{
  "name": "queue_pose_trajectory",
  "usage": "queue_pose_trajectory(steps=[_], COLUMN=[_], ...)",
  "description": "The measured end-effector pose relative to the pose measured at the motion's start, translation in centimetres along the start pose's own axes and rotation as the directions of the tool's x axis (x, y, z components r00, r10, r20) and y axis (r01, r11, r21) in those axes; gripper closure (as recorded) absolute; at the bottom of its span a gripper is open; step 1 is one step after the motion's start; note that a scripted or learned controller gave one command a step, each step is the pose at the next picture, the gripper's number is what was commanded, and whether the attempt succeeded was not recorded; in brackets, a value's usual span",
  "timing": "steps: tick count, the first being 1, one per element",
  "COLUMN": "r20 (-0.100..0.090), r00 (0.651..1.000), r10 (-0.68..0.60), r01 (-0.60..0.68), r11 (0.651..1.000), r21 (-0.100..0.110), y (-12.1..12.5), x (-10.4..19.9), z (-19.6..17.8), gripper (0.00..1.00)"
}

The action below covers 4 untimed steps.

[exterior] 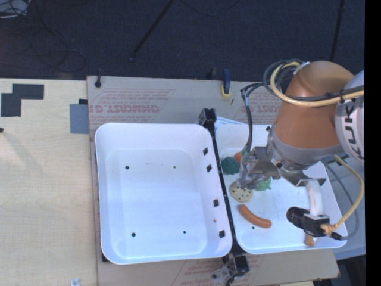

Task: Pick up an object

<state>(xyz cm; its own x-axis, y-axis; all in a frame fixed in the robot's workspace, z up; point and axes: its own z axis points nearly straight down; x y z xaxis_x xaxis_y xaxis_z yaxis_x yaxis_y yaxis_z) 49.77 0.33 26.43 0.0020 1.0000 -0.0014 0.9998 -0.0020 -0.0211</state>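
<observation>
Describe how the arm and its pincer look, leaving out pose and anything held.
The arm has a large rounded orange-brown housing above a grey wrist ring. Pale yellowish and dark cables loop over its top, and another yellowish cable curves down its right side. Part of a white casing with dark lettering shows at the right edge. The pincer is a compact grey metal assembly with a thin dark cable running up from it.

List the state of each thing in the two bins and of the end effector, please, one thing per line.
Left bin: resting flat on the bench.
Right bin: holds several items.
Sausage: lying flat, untouched.
Perforated disc: lying under the end effector.
Green item: resting by the divider.
End effector: lowered over the disc.
</observation>
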Motion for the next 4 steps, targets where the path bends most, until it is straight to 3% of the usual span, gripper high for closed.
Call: queue_pose_trajectory(steps=[1, 2, 3, 4], r20=[-0.004, 0.000, -0.005, -0.005], r00=[1.000, 1.000, 1.000, 1.000], r10=[-0.007, -0.007, -0.007, -0.010], r01=[0.007, 0.007, 0.007, 0.009], r11=[0.999, 1.000, 1.000, 1.000], r21=[-0.036, -0.010, -0.030, -0.027], y=[-1.3, 3.1, 1.3, 2.1], x=[3.4, 8.8, 11.9, 18.6], z=[-19.2, -7.3, -19.3, -27.9], gripper=[1.00, 1.00, 1.00, 1.00])
